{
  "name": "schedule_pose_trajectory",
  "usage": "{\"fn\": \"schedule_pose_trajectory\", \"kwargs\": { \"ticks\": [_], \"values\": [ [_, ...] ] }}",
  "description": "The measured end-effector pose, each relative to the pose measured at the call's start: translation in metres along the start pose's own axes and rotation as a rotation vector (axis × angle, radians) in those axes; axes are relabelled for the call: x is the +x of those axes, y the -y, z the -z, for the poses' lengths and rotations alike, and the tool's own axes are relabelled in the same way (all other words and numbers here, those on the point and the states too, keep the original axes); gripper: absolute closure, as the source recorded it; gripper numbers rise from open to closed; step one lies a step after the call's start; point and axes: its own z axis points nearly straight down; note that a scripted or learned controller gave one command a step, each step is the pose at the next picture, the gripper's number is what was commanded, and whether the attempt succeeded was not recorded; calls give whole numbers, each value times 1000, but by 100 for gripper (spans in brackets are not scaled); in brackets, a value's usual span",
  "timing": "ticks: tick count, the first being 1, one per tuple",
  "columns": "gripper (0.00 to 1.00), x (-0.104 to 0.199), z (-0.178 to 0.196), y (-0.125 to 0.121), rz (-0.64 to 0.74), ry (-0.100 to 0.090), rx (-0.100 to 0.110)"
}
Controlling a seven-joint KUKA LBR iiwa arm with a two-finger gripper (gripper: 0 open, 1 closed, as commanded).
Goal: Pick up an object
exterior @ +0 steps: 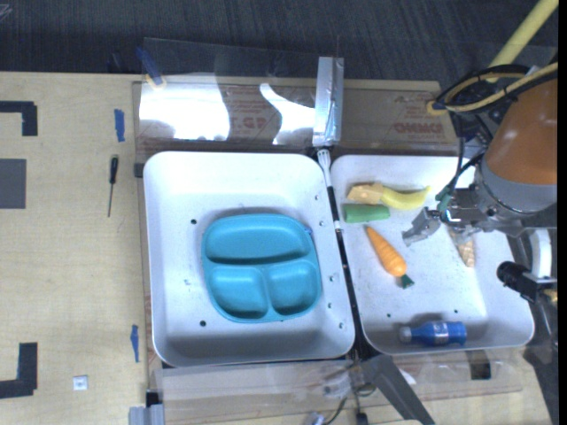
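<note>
In the right white bin [509,326], nearest the camera, a blue plastic bottle [433,332] lies on its side by the front wall. Beyond it a plastic orange carrot [387,251] with a green stub lies tilted at the bin's middle. Farther back sit a green block [366,212] and a yellow banana [390,195]. The metal gripper [425,226] hovers just right of the carrot, fingers parted and empty. Red lettering on cardboard behind the bin is unreadable.
</note>
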Motion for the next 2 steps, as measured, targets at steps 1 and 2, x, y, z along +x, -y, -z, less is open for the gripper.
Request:
{"fn": "schedule_pose_trajectory", "kwargs": {
  "ticks": [1,2],
  "values": [
    [0,19,-68,-26,206,-1,2],
    [0,15,-106,-12,282,2,-9]
  ]
}}
